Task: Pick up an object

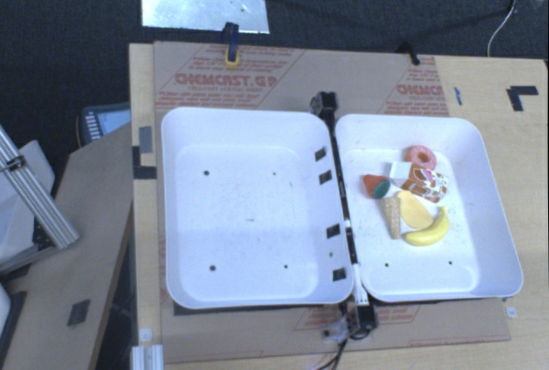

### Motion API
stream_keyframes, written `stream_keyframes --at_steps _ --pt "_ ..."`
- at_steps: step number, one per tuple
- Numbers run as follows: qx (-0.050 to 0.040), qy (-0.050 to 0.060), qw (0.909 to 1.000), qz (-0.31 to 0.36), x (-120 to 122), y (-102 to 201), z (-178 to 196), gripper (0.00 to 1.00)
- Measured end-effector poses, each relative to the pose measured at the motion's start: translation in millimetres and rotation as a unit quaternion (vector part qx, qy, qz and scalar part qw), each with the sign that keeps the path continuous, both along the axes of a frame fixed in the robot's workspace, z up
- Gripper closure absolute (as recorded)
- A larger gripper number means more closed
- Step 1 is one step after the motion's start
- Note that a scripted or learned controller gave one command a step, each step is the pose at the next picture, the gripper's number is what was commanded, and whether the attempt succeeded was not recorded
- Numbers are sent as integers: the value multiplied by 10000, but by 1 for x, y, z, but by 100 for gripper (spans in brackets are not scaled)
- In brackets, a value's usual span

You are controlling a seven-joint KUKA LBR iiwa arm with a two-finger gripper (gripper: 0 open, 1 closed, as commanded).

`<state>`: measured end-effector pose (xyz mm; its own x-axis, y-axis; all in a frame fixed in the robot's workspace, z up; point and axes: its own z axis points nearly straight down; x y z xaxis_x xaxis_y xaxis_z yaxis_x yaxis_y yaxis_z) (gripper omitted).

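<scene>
Where the counter (pixel 515 76) carries two white bins, the left bin (pixel 244 214) sits beside the right bin (pixel 480 265), which holds a clustered strawberry (pixel 376 185), doughnut (pixel 420 157), cheese wedge (pixel 415 209) and banana (pixel 429 231).

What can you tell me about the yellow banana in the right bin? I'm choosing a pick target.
The yellow toy banana looks like smooth plastic, curved, lying flat in the right white bin at the near right edge of the cluster of toy foods. Its ends point up and away, with the curve bulging toward the bin's front. A pale yellow wedge-shaped piece touches its inner side. Its outer side faces bare bin floor.
</scene>
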<state>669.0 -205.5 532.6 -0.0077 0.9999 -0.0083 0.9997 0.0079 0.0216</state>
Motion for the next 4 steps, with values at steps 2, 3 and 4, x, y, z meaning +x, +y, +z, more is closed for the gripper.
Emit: stream_keyframes --at_steps 2,3,4 --pt "20 75 10000 31 0 0 1 0" --pt "6 53 10000 59 0 1 13 100" --pt "9 59 10000 68 0 1 13 0"
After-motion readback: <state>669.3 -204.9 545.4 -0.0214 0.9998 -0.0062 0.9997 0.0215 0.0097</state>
